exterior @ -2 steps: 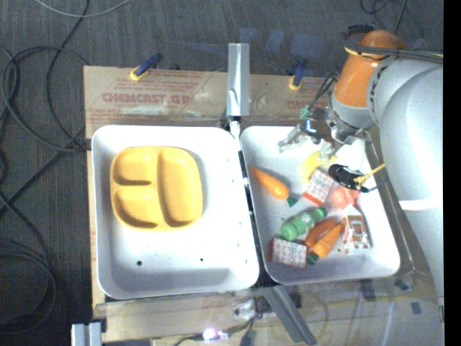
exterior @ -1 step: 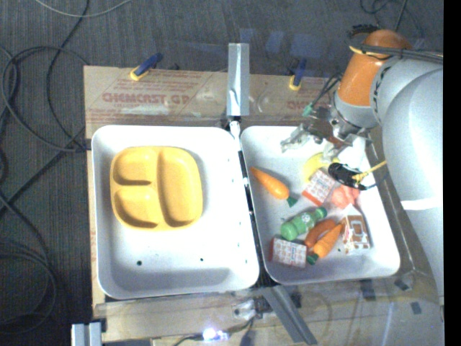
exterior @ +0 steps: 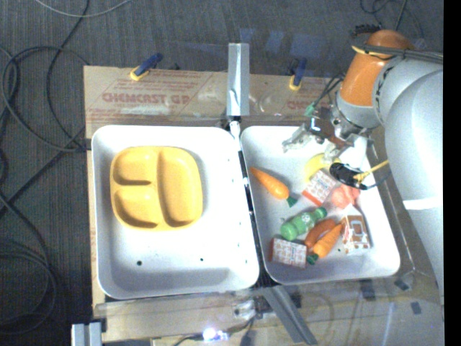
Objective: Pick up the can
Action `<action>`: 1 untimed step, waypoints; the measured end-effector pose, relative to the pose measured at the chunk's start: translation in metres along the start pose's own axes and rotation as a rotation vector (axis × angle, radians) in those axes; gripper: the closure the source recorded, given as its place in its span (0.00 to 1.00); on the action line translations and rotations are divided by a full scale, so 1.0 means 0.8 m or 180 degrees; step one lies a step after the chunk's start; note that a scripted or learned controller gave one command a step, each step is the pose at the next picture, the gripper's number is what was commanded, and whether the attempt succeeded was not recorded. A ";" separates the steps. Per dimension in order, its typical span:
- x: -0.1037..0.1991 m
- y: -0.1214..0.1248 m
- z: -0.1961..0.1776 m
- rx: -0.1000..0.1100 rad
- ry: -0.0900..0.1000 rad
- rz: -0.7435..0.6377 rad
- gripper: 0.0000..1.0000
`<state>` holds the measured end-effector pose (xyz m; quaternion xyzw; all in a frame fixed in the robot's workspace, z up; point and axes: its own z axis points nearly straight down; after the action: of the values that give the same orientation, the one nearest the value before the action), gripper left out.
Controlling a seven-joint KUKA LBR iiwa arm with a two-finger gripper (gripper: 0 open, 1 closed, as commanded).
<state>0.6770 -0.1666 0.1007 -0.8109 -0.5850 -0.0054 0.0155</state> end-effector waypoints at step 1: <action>-0.047 -0.023 0.015 -0.0085 -0.0060 0.0401 0.00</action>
<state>0.6479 -0.1958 0.0883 -0.8462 -0.5328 -0.0045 -0.0005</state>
